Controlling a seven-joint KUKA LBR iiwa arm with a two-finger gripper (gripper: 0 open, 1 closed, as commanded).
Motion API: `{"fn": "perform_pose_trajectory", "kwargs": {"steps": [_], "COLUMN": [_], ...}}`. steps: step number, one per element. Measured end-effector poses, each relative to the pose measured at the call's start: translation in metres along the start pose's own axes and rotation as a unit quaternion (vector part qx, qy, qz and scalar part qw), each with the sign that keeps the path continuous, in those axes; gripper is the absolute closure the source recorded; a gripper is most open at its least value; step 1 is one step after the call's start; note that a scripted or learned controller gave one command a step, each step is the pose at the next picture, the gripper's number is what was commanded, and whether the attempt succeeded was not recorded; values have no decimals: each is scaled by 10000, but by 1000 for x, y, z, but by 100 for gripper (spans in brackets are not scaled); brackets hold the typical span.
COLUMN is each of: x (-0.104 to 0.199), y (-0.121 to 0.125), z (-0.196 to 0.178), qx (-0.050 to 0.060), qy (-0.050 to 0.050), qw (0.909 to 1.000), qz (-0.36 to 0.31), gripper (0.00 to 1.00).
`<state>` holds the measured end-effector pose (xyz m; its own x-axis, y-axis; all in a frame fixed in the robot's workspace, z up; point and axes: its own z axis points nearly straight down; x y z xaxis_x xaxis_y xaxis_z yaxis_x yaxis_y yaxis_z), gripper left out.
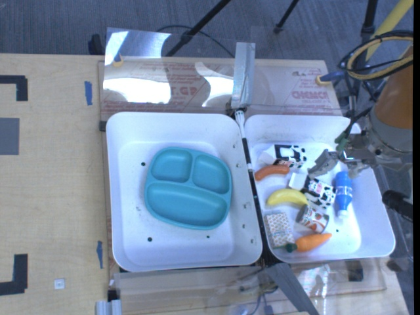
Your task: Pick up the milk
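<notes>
The milk (289, 153), a small white carton with black cow patches, lies near the back of the right bin (377, 238). A second black-and-white spotted box (320, 191) rests mid-bin beside a blue bottle (342, 195). My gripper (338, 167) hangs over the right bin, to the right of the milk and just behind the blue bottle's cap. It is open, with one finger (320, 163) toward the milk and the other (358, 169) toward the bin's right side. Nothing sits between them.
The right bin also holds an orange carrot (272, 172), a banana (287, 197), a patterned packet (279, 227), a red-and-white can (315, 220) and another carrot (312, 241). A teal divided plate (189, 188) lies in the left bin (125, 176).
</notes>
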<state>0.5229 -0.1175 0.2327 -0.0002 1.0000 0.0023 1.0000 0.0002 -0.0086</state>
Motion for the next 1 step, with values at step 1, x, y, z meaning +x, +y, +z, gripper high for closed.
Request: {"fn": "perform_pose_trajectory", "kwargs": {"steps": [1], "x": [19], "y": [-17], "z": [144], "qx": [-21], "qy": [-7], "qw": [9958], "qz": [920], "gripper": [0]}}
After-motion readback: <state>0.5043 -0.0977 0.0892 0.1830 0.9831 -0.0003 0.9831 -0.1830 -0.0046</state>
